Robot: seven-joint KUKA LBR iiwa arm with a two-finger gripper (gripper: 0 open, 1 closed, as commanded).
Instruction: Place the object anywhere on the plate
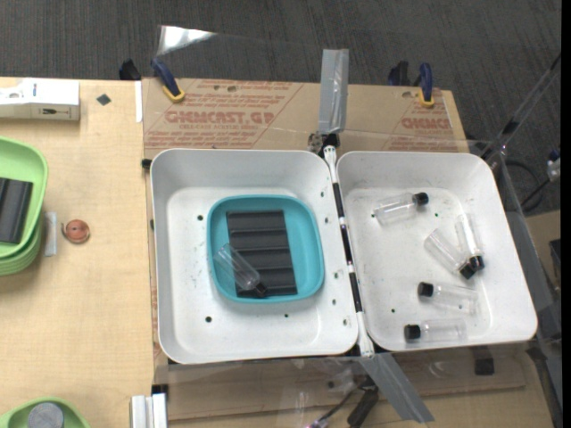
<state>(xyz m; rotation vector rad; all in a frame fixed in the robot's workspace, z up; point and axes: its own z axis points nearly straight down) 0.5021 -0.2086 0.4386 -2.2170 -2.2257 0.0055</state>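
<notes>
A teal square plate (219, 226) with a dark ribbed insert sits in the left white bin (178, 310). One clear vial with a black cap (236, 268) lies on the plate's lower left part, tilted, cap toward the lower right. The right white bin (500, 203) holds several more clear vials with black caps: one (400, 207) near the top, two (455, 250) close together at the right, one (448, 294) lower, and one (435, 331) near the front wall.
Brown cardboard (268, 110) lies behind the bins, held by blue-and-yellow clamps (166, 78). A green tray (18, 208) stands at the left edge on the wooden bench, with a small orange disc (77, 231) beside it and a white box (40, 99) at the back left.
</notes>
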